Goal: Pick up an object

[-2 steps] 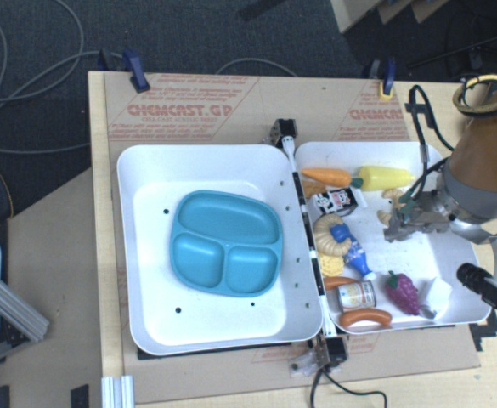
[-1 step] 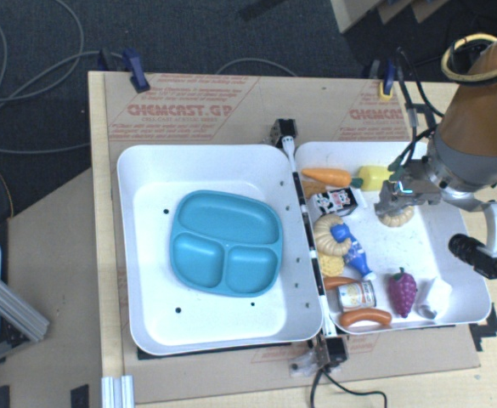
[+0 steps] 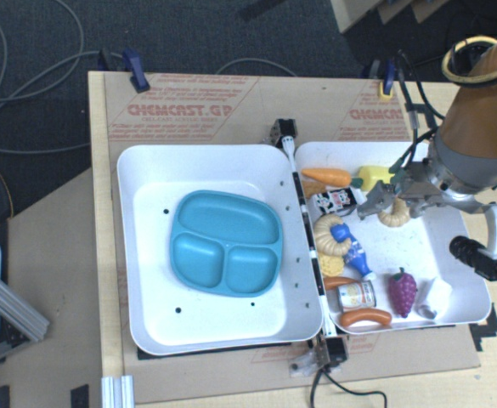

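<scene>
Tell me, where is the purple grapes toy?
The purple grapes lie in the right bin, near its front edge, between the small can and a clear wrapper.

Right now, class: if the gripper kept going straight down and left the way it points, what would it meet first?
Probably the black-and-white packet just beyond the gripper, though depth is unclear from above.
</scene>
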`<act>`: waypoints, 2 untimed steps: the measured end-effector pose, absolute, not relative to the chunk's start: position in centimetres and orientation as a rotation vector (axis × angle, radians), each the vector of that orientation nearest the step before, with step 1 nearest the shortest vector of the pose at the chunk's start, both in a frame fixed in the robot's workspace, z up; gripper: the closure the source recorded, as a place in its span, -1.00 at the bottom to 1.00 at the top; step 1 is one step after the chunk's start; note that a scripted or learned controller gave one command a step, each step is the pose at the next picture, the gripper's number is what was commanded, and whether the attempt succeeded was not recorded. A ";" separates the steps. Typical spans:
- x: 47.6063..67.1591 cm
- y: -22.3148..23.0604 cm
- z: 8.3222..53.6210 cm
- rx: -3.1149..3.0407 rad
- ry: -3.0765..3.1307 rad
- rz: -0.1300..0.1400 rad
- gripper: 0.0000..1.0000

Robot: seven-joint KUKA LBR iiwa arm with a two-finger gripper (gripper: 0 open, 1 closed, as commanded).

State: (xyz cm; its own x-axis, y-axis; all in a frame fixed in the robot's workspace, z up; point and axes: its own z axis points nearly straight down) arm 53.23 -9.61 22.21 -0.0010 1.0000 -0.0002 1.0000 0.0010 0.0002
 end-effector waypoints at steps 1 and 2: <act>49.6 -10.9 8.6 2.229 2.206 0.002 -1.00; 49.7 -10.7 9.8 2.218 2.214 0.003 1.00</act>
State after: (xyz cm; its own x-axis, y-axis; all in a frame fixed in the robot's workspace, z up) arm 49.72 -10.71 9.84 0.0022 1.0000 -0.0042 1.0000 -0.0022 0.0066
